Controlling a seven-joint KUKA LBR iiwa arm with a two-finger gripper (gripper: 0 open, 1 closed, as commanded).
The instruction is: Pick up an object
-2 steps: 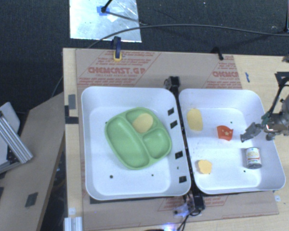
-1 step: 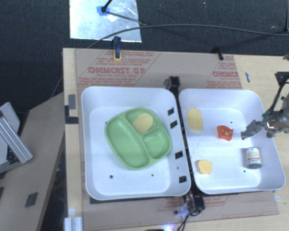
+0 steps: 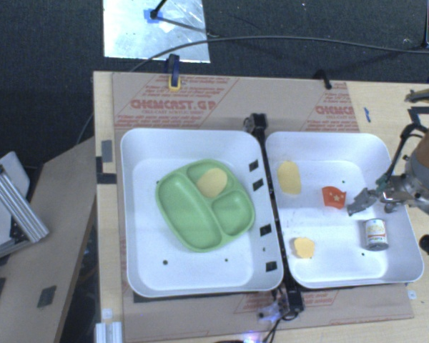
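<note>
From the overhead camera I see the grey two-finger gripper over the right white bin, whether spread or closed I cannot tell. A small red piece lies at its 9 o'clock, a small white can at its 5 o'clock, nothing gripped

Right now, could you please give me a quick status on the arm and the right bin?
End effector low over right bin, nothing seen held. Red piece just beside it; small can close by.
</note>
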